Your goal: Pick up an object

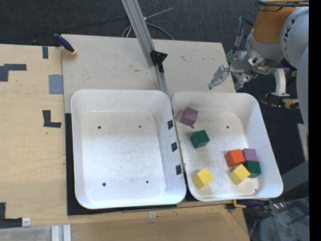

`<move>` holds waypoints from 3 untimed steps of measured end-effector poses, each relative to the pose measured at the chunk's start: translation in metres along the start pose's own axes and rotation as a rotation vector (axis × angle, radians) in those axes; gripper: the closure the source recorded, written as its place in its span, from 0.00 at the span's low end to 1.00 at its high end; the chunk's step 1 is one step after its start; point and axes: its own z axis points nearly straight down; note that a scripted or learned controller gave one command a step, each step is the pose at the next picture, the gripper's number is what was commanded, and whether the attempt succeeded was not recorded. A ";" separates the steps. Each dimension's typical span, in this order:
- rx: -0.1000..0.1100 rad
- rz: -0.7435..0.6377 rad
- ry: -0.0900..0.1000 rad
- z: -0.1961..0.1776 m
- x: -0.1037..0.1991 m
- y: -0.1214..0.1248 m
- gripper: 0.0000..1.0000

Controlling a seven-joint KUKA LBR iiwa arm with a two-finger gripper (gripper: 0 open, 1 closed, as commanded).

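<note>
The tool (220,78) hangs above the counter (115,64) just beyond the far rim of the right bin (266,134), near that bin's far middle edge, with the grey arm and its orange band rising up to the right. How it is set, wide or closed, I cannot tell from this angle, and nothing shows gripped in it. All the blocks lie in the right bin, below and nearer the camera than the tool. The purple cube (189,116) is the nearest to it, sitting in the bin's far left part, with the dark green cube (199,138) just beyond that toward the middle. A yellow cube (203,177) rests near the front left. Well apart from the tool, at the front right, four blocks cluster together: an orange cube (234,157), a smaller purple cube (249,154) touching it, a second green cube (254,168) and a second yellow cube (239,174). The left bin (80,134) sits beside the right one.
</note>
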 end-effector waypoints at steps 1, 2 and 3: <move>-0.002 0.002 0.002 -0.030 0.006 -0.019 0.00; 0.006 -0.001 0.003 0.056 0.039 0.001 0.00; 0.003 0.003 0.001 0.062 0.038 -0.043 0.00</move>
